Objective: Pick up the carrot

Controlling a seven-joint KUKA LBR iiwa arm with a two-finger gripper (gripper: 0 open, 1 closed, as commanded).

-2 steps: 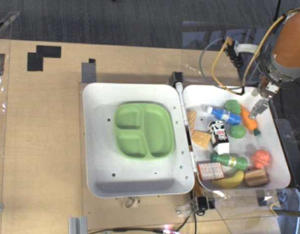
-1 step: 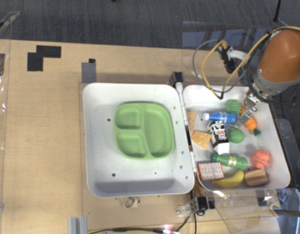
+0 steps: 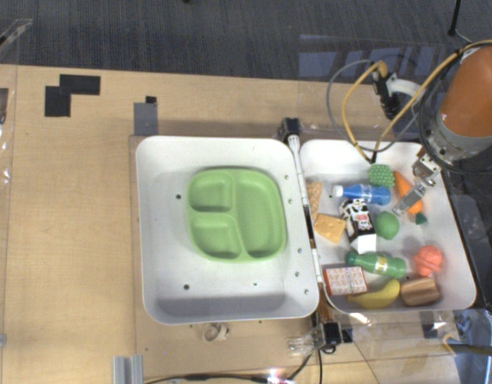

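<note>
Carrot (image 3: pixel 402 186) sits right at the jaws, so looks like the reaching-in step; can't tell how they're set, next they'd need to close squarely around it and lift.

Two bins are sitting side by side on the bench (image 3: pixel 70 238), nearly touching along their inner rims. The left bin (image 3: pixel 162 294) is holding a divided plate (image 3: pixel 234 214), lying near its middle. The right bin (image 3: pixel 462 282) is crowded: a carrot (image 3: pixel 406 190) is lying near the far right rim, with the gripper (image 3: pixel 411 200) hanging just over it (fingers hard to make out). Left of the carrot a small bottle (image 3: pixel 366 193) is lying on its side. A banana (image 3: pixel 376 296) is resting by the near rim, with another bottle (image 3: pixel 378 263) lying just behind it.
</note>
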